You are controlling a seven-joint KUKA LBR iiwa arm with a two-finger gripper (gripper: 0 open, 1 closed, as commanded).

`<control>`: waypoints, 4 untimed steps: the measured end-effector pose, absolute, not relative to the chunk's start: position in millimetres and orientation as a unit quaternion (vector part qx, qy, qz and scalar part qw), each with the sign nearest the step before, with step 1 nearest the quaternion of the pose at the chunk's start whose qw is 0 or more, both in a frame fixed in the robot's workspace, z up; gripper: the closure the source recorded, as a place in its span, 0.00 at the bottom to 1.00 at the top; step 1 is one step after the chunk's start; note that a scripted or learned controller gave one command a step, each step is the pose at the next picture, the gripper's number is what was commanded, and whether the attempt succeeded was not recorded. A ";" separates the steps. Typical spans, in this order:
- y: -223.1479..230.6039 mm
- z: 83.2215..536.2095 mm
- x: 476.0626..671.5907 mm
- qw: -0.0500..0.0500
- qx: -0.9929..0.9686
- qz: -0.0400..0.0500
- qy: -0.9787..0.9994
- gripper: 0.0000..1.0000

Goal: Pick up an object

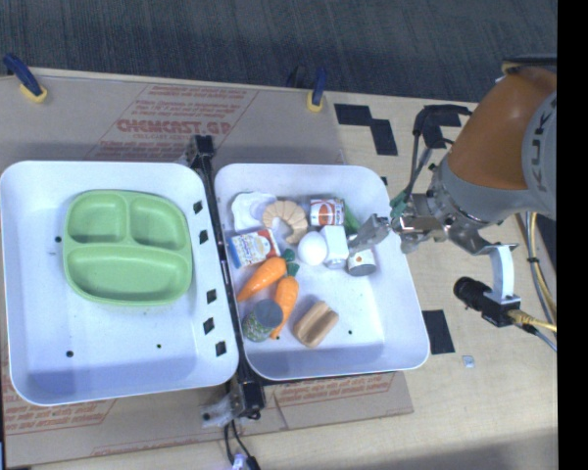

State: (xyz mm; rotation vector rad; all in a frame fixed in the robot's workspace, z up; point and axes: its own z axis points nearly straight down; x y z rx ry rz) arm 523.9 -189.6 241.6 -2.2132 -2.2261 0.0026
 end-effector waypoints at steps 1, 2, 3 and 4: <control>-183.8 91.7 529.5 0.001 -0.704 0.001 -0.710 0.00; -184.6 102.0 529.8 0.001 -0.703 0.002 -0.712 1.00; -184.5 102.0 529.8 0.001 -0.703 0.002 -0.712 0.00; -210.3 92.0 597.8 0.001 -0.705 0.000 -0.709 0.00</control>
